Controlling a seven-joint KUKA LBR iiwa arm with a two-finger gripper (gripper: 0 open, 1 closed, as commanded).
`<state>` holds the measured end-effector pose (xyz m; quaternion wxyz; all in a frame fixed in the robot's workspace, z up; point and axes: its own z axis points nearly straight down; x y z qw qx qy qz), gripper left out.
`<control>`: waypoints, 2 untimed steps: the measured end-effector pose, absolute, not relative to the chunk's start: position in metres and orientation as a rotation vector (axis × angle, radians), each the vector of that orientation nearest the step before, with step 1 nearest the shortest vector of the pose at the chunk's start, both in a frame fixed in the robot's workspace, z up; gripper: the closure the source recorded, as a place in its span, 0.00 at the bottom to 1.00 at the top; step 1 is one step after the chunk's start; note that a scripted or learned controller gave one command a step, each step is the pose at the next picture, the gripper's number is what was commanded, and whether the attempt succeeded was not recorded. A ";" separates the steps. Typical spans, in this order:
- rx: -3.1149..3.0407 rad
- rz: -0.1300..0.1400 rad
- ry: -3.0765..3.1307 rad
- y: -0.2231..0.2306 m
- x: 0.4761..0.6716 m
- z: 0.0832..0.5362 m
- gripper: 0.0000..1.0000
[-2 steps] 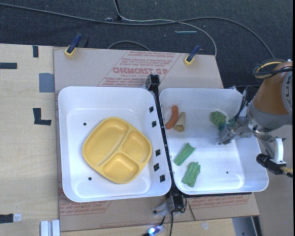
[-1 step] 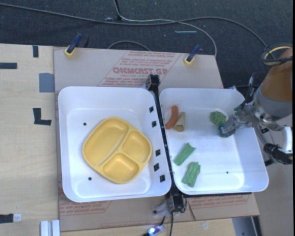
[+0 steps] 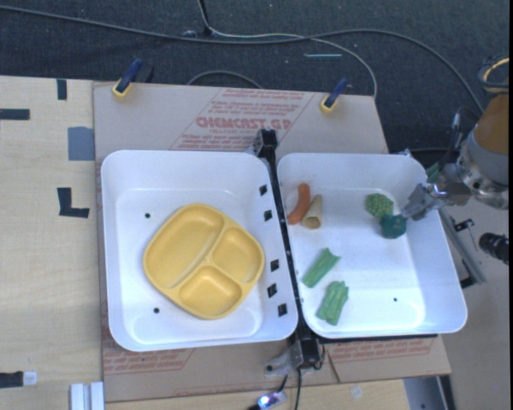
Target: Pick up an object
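A yellow divided plate [image 3: 204,260] lay in the left bin [image 3: 120,229], far to the left of the pincer [image 3: 417,203], across the black divider between the bins. In the right bin [image 3: 436,310], an orange sausage-shaped piece [image 3: 300,203] and a tan piece [image 3: 313,213] lay touching each other near the divider, well to the pincer's left. Lower down, two green pieces, one slanted [image 3: 321,266] and one chunkier [image 3: 333,302], lay left of and below the pincer. A green broccoli-like piece [image 3: 378,204] sat just left of the pincer, and a teal object [image 3: 394,225] lay just beside it, slightly below and left of the tip. The pincer hung over the bin's right rim, reaching in from the arm [image 3: 487,156]. Whether it was wide or narrow I could not tell, and nothing showed between its tips.
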<state>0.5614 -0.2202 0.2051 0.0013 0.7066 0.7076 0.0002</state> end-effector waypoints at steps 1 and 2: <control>2.216 0.002 2.221 -0.220 0.563 0.251 1.00; 2.218 -0.002 2.228 -0.171 0.561 0.238 1.00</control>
